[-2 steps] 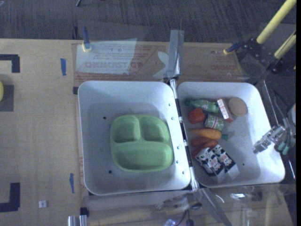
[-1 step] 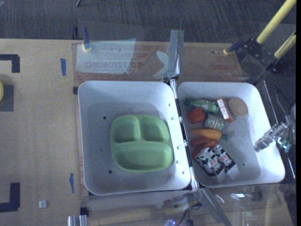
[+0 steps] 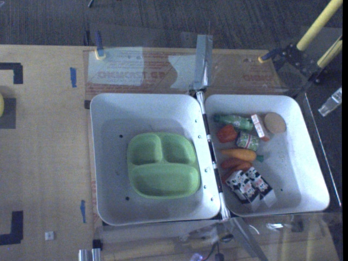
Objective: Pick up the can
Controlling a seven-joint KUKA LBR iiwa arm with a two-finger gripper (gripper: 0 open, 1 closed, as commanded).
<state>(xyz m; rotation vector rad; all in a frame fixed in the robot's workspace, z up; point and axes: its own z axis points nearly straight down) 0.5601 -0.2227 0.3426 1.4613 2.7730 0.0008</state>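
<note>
The can [image 3: 248,141] lies on its side in the right bin [image 3: 304,162], in the cluster along that bin's left wall. A green bottle [image 3: 234,121] sits just behind it, a red vegetable [image 3: 227,133] touches its left, and a carrot [image 3: 237,154] lies just in front. Two cow-patterned cartons [image 3: 249,185] rest nearer the front, and a brown round piece [image 3: 275,123] sits to the can's right. The left bin [image 3: 109,118] holds a green divided plate [image 3: 162,165]. How the jaws stand, and where the can lies from them, cannot be told.
</note>
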